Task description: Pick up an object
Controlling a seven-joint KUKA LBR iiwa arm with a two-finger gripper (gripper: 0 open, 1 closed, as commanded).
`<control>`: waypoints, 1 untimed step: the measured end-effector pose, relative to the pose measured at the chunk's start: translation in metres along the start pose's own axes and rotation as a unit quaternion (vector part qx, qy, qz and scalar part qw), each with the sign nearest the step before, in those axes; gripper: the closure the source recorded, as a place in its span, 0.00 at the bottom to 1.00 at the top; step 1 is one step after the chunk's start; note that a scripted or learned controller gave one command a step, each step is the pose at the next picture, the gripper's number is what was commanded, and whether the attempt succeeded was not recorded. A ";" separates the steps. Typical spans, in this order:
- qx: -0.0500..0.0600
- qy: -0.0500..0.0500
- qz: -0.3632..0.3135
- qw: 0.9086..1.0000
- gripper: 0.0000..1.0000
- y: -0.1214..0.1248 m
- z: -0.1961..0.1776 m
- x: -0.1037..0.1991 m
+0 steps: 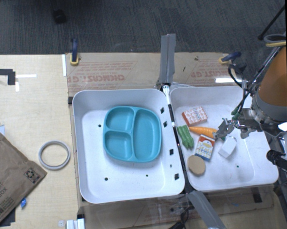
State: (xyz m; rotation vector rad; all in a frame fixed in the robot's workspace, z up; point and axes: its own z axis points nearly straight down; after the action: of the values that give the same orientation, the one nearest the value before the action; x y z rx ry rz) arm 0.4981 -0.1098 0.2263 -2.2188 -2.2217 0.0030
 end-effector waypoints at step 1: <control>0.000 0.000 -0.129 0.992 0.00 0.042 0.112 -0.004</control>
State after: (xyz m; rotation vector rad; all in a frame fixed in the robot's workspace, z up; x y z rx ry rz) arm 0.5397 -0.1140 0.1144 -1.9129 -2.4894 0.0022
